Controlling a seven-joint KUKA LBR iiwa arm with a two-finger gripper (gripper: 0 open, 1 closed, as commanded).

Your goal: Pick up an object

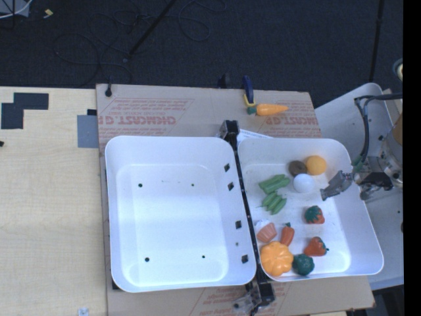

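Note:
The right bin (358, 242) holds several toy foods: an orange ball (316, 164), a brown piece (298, 167), a white egg (303, 183), two green pods (274, 184), a red fruit with a green top (314, 214), a small carrot (287, 235), a salmon-coloured piece (266, 232), an orange pumpkin (277, 259), a dark green piece (303, 264) and a red pepper (316, 246). My gripper (352, 185) hangs over the bin's right side, just right of the egg. Its fingers (334, 185) stand apart with nothing between them.
The left bin (118, 176) lies beside the right one, with a black divider (238, 203) between them. Both rest on a cardboard sheet (164, 114). A toy carrot (270, 109) and a blue clamp (248, 91) lie on the cardboard behind the bins.

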